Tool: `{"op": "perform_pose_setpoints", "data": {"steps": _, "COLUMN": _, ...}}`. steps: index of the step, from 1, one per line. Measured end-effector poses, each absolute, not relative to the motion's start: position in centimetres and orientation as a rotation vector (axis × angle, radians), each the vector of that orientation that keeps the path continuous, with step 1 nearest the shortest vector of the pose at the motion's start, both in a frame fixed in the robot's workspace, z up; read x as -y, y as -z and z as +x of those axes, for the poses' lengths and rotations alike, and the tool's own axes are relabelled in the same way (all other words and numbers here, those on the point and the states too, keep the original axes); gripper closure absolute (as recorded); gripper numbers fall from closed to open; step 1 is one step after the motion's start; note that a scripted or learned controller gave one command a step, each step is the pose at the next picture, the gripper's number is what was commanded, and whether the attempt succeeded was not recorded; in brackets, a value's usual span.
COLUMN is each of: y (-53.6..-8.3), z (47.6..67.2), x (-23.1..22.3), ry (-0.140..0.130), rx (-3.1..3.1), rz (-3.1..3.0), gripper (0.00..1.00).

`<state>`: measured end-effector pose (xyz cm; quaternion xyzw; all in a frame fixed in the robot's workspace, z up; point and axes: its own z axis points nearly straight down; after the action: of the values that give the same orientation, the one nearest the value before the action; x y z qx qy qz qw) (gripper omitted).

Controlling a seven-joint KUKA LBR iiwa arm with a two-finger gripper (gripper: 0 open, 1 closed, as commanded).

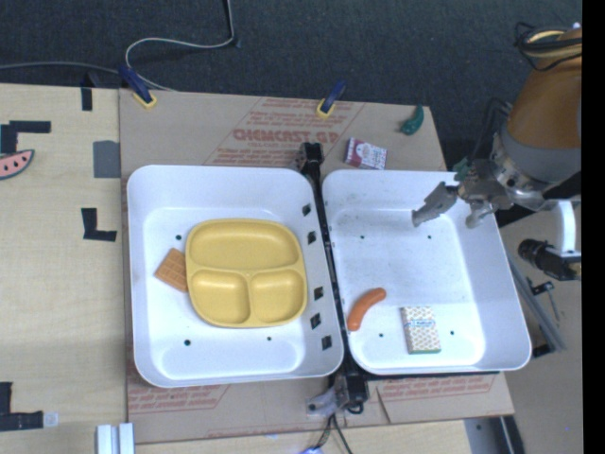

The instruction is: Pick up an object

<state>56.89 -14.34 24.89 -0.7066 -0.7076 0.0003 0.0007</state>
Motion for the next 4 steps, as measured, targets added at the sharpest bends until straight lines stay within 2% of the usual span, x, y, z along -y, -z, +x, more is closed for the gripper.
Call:
{"op": "perform_pose_setpoints", "data": {"steps": 1, "y": -8.6, "z": 62.9, "x": 12.6, "ry": 0.005, "rx": 2.227, "rz": -2.221, "gripper": 0.00}}
{"op": "perform_pose_setpoints", "data": {"steps": 2, "y": -9.7, "z": 62.9, "x": 12.7, "ry": 0.004, "rx": 2.228, "rz": -2.223, "gripper": 1.00}}
{"op": "perform_pose_setpoints", "data": {"steps": 3, "y": -9.7, "z": 62.9, "x": 12.7, "ry": 0.004, "rx": 2.227, "rz": -2.223, "gripper": 0.00}}
{"op": "perform_pose_setpoints", "data": {"steps": 4, "y": -8.6, "z": 62.2, "x": 9.7, "ry": 0.000, "rx": 2.225, "rz": -2.221, "gripper": 0.00}}
